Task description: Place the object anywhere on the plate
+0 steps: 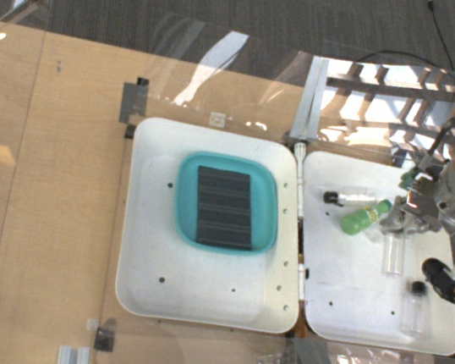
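Two shallow white bins are seen side by side on the bench. The left bin (136, 274) carries a teal plate (266, 217) with a dark ribbed mat (223, 209) laid in its middle; the plate's raised rim is surrounded by bare bin floor on every side. The right bin (344, 311) is entered by the arm at its far right corner, and the dividing walls between the two bins must be cleared on any crossing. The gripper (399, 219) is lowered over a green bottle (360, 219), which lies on its side just beside a clear tube with a black cap (346, 197); two more clear tubes (393, 255) (415, 309) lie nearer. The bottle is judged light, stiff and smooth, apt to roll, best taken across its body. Whether the fingers are apart or closed cannot be told.
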You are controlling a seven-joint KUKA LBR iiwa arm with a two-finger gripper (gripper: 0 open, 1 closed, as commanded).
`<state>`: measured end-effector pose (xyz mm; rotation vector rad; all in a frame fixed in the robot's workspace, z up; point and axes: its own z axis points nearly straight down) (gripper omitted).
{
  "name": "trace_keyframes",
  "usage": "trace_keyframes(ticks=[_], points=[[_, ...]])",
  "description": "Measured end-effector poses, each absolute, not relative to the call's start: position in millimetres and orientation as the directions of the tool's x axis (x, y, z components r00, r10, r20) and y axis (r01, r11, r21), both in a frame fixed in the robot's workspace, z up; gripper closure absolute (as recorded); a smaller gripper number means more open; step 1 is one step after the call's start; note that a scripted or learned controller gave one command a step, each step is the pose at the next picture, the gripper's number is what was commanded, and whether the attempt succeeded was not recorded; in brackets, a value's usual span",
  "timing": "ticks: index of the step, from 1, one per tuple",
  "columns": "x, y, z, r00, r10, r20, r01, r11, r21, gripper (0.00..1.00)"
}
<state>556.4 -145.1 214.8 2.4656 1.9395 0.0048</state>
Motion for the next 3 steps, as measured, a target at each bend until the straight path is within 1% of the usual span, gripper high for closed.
trace_keyframes(ticks=[1,2,3], points=[[556.4,-145,215,0.236,0.972,0.0,0.972,-0.236,0.005,0.0],[548.2,-139,220,0.232,0.973,0.0,0.973,-0.232,0.004,0.0],[542.3,-137,235,0.287,0.958,0.0,0.958,-0.287,0.004,0.0]])
